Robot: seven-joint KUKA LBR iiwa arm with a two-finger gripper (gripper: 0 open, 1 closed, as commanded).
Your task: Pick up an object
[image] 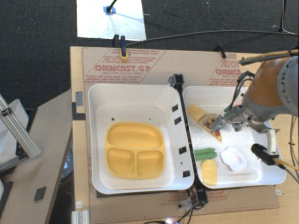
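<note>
The gripper [221, 122] sits low in the right bin [247, 175], its dark fingertips right at a small, thin wedge that looks like a toy pizza slice [215, 130], yellow with red patches. Whether the fingers are apart or together cannot be told; the slice lies under and beside the tips, not visibly between them, so nothing counts as held.

The slice is probably light, stiff plastic: flat, smooth, likely to skid on the white floor when pushed. A hold across its narrow width near the broad end seems the safest bet, since the point offers little to pinch.

At about ten o'clock from the gripper lies a yellow cheese-like wedge [196, 112], touching or nearly touching the slice. At about seven o'clock, lower in the bin, a green bean-like piece [205, 153] lies flat, with a yellow oval piece [209, 171] just below it. Around five o'clock rests a white, rounded item [233, 158] with a pinkish spot.

Across the divider at nine o'clock, the left bin [100, 139] bears a yellow divided plate [135, 149].
</note>
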